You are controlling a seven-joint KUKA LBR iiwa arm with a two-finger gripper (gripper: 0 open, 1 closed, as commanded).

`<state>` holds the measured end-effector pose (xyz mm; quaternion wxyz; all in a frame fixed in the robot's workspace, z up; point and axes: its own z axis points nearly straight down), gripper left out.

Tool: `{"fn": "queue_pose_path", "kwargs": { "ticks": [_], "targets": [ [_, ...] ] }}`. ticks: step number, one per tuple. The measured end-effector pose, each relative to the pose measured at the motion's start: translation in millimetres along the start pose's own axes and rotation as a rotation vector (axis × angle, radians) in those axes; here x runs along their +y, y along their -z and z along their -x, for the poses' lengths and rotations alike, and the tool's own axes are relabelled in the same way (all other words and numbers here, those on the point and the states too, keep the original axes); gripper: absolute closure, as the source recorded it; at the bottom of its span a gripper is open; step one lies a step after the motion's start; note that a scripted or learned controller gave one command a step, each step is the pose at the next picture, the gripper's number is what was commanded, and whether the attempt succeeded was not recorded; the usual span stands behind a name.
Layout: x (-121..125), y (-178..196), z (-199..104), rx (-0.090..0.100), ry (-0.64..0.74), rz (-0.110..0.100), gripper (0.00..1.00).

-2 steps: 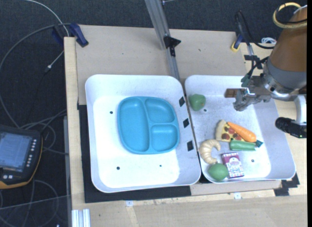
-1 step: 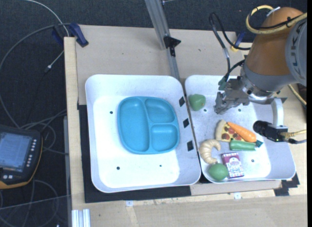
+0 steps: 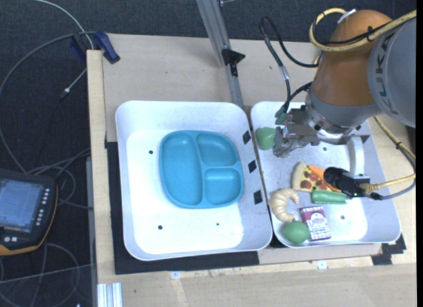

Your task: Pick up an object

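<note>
Toys crowd the near end of the right bin. A round green fruit sits against its front wall, and a small maroon box lies flat just beside it on the right, touching or nearly so. One step back, a pale croissant curls close to the bin's left wall, right by the fruit. Behind the box lies a green vegetable, stretched sideways. Beyond that comes a pizza slice, with an orange piece tucked against its right edge; I cannot tell what the orange piece is.

Over in the left bin, a blue divided plate lies flat about mid-bin, with one long compartment on the left and two smaller ones on the right. The two bins sit edge to edge on the counter.

Farther back in the right bin, the gripper hangs low just behind the pizza slice. Wide or narrow, I cannot tell from up here, and nothing is visibly held in it. A green ball sits just to its left, against the bin's left wall near the far corner. Whether the two are touching is not clear.

Above the far half of the bin, the arm reaches in from the right, orange band uppermost.
</note>
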<state>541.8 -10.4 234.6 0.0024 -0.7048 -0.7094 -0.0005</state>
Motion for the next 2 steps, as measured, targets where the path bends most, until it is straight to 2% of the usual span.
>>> {"fn": "queue_pose_path", "kwargs": {
  "ticks": [1, 2],
  "targets": [
    [-7, 9, -53, -0.001, 0.001, 0.003, 1.00],
    [-18, -4, -105, -0.001, 0.000, -0.002, 1.00]
  ]
}}
